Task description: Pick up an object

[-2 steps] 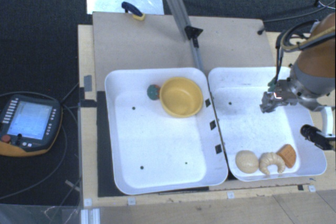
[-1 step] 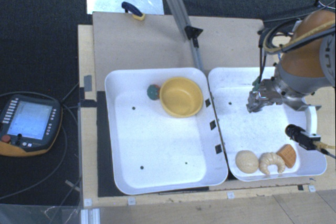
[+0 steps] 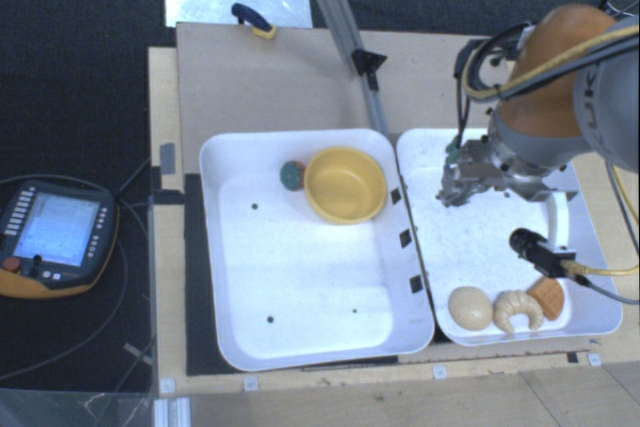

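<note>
1. The grey arm with its orange band [image 3: 560, 65] reaches in from the right over the right-hand shallow white plastic bin [image 3: 480, 245]; its claw [image 3: 458, 187] hangs above the far left part of that bin, over bare white floor; whether the claw is open or closed I cannot tell, since the dark metal parts blur together from this angle; nothing is seen between them.
2. Three food-like objects lie in a row along the near edge of the right bin, well apart from the claw: a pale cream rounded bun-shaped piece [image 3: 470, 308] on the left; a light tan curved croissant-shaped piece [image 3: 517, 311] just beside it in the middle; an orange-brown wedge-shaped piece [image 3: 548, 296] touching the croissant on the right.
3. A black cylindrical fitting with a yellow cable [image 3: 540, 253] sits over the right bin, just far of the three objects.
4. The left-hand shallow white plastic bin [image 3: 300, 315] holds a round yellow plastic bowl [image 3: 345, 185], upright, at its far right part; a small dark green ball-like object [image 3: 291, 175] rests just beside the bowl's left rim, seemingly touching it.
5. Both bins sit side by side on the pale brown desk [image 3: 250, 75]; a grey metal pole [image 3: 335, 0] slants across the desk's far side; a handheld control pendant with a lit screen and yellow casing [image 3: 55, 237] lies on the dark floor to the left.
</note>
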Motion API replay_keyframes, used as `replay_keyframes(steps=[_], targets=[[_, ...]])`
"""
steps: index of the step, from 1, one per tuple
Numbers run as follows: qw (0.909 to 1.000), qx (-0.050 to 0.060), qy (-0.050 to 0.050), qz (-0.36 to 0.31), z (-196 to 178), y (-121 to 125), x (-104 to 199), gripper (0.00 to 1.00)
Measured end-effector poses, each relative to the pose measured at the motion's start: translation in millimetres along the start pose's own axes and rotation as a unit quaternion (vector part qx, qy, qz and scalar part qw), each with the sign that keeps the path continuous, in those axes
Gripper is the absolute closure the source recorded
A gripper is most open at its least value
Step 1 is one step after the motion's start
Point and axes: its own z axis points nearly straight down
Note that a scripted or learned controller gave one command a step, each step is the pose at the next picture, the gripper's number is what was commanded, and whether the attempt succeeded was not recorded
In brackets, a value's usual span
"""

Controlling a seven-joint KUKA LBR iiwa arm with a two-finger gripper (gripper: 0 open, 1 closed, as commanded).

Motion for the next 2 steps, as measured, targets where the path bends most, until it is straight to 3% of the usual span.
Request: replay_keyframes(steps=[1, 2], targets=[[1.0000, 0.001, 0.000, 0.000, 7.9, 1.3, 55.9, 1.00], [1.0000, 0.000, 0.000, 0.000, -6.7, 3.9, 105.2, 1.00]])
